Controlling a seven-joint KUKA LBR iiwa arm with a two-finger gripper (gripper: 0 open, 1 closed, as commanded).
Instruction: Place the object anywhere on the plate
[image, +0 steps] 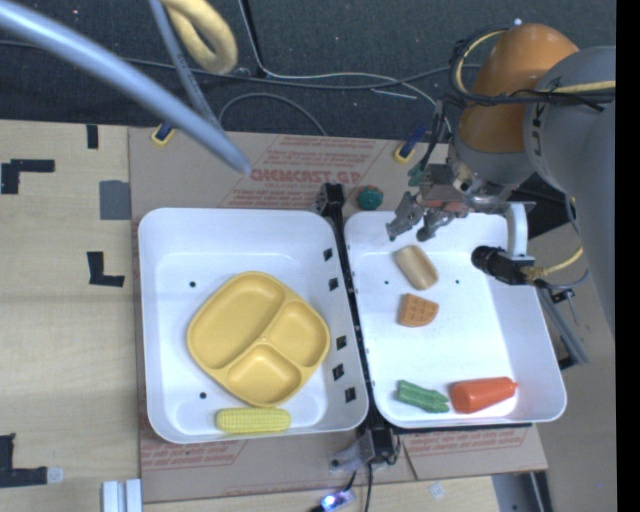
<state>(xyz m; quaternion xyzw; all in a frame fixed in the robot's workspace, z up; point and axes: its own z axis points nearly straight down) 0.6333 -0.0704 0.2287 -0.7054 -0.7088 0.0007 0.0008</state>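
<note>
Two shallow white bins sat side by side on the desk (60, 300). The left bin (165, 240) held two things: one yellow plate (259, 337) with three compartments, lying near the bin's middle, and one yellow corn cob (253, 420) lying flat at the plate's 6 o'clock, just beside the plate's rim and close to the bin's near wall. The right bin (500, 330) held four things. One tan bread roll (415, 267) lay toward the bin's 11 o'clock corner, and one orange waffle-like piece (417, 311) lay just at the roll's 6 o'clock, apart from it. Along the near wall, one green pod-shaped vegetable (421, 396) lay at about 7 o'clock from the bin's centre, and one orange carrot (483, 393) lay immediately at its 3 o'clock, the two nearly touching. One small teal object (371, 197) rested on the cardboard outside the bins, at 12 o'clock from the seam between them. The single gripper (419, 222) hung over the far edge of the right bin, at 12 o'clock from the bread roll and apart from it; its fingers stood a little apart with nothing between them. None of the four right-bin items lay on the plate.
</note>
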